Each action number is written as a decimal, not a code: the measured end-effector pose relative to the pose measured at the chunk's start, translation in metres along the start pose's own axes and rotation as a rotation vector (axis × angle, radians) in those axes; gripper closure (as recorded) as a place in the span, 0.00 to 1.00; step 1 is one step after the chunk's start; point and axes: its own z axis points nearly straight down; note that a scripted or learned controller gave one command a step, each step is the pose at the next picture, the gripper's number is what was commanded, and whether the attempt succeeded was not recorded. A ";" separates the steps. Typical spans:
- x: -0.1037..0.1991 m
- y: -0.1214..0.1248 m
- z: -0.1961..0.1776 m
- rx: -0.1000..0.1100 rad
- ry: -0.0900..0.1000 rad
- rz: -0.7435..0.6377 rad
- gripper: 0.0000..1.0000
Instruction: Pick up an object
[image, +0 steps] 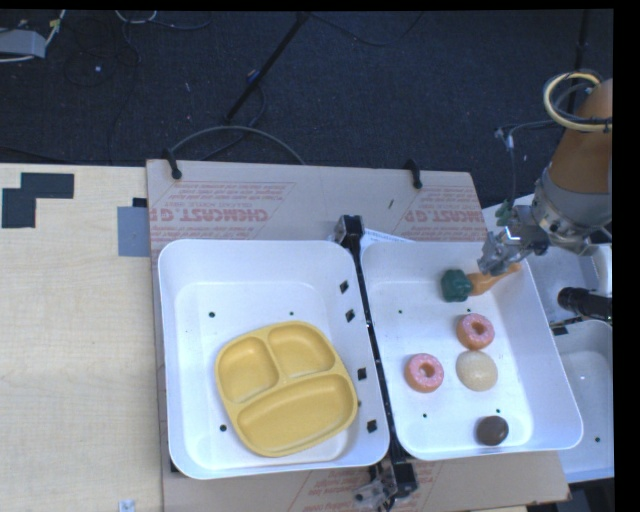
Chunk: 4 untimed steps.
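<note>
Two white bins (180, 300) on cardboard-topped bench (250, 200).

Glossy white plastic is seen on both bins (180, 300); smooth yellow plastic on the tray (287, 388); printed cardboard (300, 205) underneath.

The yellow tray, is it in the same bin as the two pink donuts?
No, the yellow tray lies in the left bin, while both donuts lie in the right bin.
</note>
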 end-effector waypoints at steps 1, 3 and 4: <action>0.048 -0.011 -0.006 0.004 0.003 -0.001 1.00; 0.150 -0.052 0.000 0.008 0.002 0.000 1.00; 0.200 -0.069 0.008 0.008 0.000 0.000 1.00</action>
